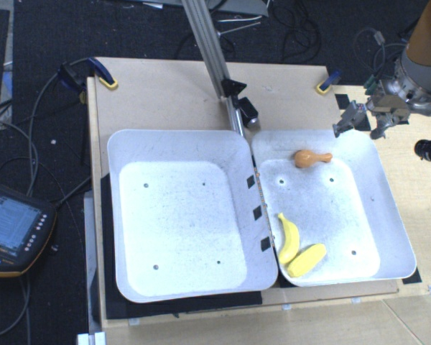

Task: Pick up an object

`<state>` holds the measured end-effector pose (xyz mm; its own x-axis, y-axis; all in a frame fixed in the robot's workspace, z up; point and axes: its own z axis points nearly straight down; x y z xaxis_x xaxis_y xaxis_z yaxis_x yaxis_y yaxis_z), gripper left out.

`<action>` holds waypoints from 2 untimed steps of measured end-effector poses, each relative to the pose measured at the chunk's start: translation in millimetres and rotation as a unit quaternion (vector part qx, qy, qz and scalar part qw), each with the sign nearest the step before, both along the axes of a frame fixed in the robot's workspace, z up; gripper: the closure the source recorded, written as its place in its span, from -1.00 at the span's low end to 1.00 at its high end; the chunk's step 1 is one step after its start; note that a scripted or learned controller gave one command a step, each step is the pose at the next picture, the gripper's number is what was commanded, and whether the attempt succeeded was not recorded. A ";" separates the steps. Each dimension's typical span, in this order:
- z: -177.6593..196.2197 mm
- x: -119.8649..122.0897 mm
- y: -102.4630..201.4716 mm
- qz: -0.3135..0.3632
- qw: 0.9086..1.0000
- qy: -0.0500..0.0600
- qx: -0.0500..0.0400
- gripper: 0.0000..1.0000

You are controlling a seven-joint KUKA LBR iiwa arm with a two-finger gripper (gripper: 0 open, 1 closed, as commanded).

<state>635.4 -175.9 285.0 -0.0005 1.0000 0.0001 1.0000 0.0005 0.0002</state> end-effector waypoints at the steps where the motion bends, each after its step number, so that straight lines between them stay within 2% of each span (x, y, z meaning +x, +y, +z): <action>1: -47.8 -0.8 -8.8 -0.001 1.000 0.002 0.000 -1.00; 2: -109.5 2.7 -4.3 0.000 1.000 0.003 0.001 -1.00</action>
